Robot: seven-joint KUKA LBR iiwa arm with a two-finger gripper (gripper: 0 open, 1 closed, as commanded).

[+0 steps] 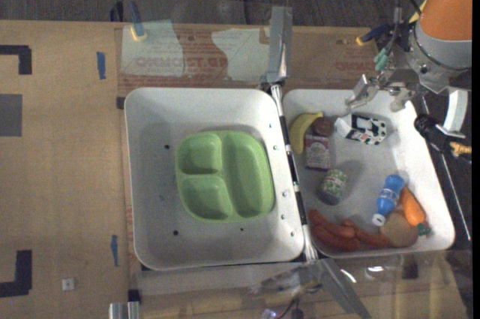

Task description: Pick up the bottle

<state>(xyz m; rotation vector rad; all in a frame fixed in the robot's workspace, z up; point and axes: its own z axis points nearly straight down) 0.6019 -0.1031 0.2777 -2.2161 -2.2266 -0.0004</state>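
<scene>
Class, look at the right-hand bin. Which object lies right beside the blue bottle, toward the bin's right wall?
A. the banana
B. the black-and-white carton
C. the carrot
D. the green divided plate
C: the orange carrot lies right next to the blue bottle, on its right, while the banana and carton sit farther up the bin.

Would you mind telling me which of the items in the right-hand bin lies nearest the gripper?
The black-and-white patterned item, at the bin's far end, just below the gripper. The banana, the small jar and the blue bottle all lie farther away.
</scene>
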